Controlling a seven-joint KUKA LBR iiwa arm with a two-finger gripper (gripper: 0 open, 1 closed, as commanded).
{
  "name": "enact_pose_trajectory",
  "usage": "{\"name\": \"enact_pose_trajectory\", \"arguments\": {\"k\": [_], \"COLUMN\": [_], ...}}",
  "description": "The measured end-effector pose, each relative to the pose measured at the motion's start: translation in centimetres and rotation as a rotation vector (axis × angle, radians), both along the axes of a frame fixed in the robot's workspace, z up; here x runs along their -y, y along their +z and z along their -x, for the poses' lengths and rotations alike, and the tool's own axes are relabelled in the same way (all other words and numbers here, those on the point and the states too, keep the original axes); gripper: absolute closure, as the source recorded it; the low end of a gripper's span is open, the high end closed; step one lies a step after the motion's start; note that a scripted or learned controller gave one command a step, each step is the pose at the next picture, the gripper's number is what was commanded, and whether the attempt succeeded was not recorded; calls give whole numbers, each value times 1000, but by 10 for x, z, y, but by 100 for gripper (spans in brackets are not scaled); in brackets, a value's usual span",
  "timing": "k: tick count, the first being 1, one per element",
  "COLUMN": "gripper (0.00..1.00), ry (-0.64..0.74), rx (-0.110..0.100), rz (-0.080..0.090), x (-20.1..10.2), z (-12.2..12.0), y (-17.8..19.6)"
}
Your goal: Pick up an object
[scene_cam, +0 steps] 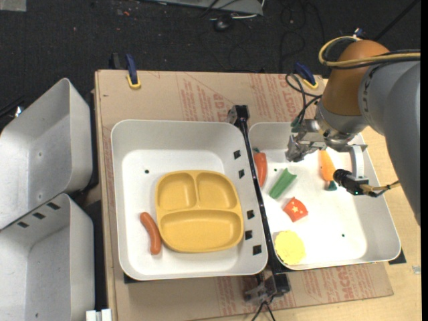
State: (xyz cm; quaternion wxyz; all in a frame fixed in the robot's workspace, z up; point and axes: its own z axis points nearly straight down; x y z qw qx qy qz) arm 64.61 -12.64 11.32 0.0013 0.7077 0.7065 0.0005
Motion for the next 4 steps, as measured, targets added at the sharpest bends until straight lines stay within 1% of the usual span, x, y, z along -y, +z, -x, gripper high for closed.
{"name": "enact_pose_trajectory", "arguments": {"k": [1,2,3,4], "gripper": [100,100,100,100], "ry": [4,4,8,9], "rx": [5,4,-4,-6], "rz": [0,0,-3,-3], "x": [-5,-5,-44,-95], "z": [2,1,17,44], "y": [62,105,106,111]}}
